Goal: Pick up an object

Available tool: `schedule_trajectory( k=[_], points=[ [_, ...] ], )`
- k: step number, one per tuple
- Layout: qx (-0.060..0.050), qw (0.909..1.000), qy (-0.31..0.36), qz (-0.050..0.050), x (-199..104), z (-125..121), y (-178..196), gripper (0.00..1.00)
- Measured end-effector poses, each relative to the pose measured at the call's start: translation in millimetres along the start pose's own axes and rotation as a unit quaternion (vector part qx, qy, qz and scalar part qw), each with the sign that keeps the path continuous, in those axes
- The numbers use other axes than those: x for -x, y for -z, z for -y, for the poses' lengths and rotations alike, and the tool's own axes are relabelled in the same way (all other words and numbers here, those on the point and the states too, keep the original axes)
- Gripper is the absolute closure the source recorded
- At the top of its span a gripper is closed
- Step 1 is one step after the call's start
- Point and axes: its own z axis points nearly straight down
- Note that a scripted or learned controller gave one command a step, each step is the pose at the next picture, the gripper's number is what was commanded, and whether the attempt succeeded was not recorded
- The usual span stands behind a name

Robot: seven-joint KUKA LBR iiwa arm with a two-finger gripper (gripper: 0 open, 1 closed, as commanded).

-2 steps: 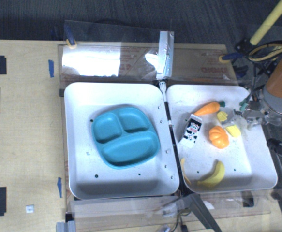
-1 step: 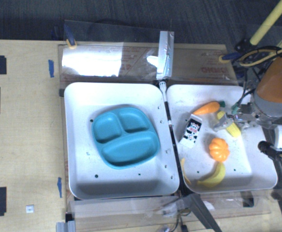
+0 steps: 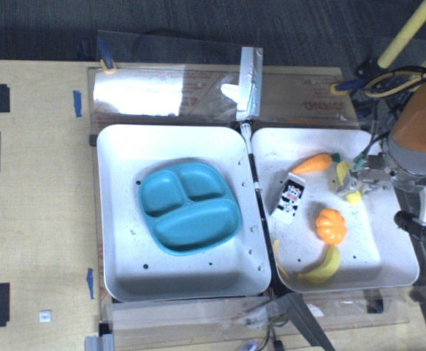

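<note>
The right bin (image 3: 395,269) holds an orange carrot (image 3: 312,164) with a green tip, a small white box with dark print (image 3: 290,197), an orange pumpkin-shaped toy (image 3: 331,226) and a yellow banana (image 3: 322,266). A small yellow object (image 3: 346,184) lies near the bin's right side, partly covered by the gripper. My gripper (image 3: 359,177) hangs low over that yellow object, just right of the carrot's tip. The grey arm with its orange band (image 3: 421,126) comes in from the right.
The left bin (image 3: 118,254) holds a blue divided plate (image 3: 189,205). A clear plastic sheet and a metal bracket (image 3: 249,82) stand behind the bins. Cables and a yellow rod (image 3: 410,28) sit at the upper right.
</note>
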Motion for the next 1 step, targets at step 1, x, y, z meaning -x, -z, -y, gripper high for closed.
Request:
schedule_trajectory(
  k=[1],
  points=[
    [0.000, 1.0000, 0.001, 0.002, -85.0, 18.5, 115.1, 1.00]
  ],
)
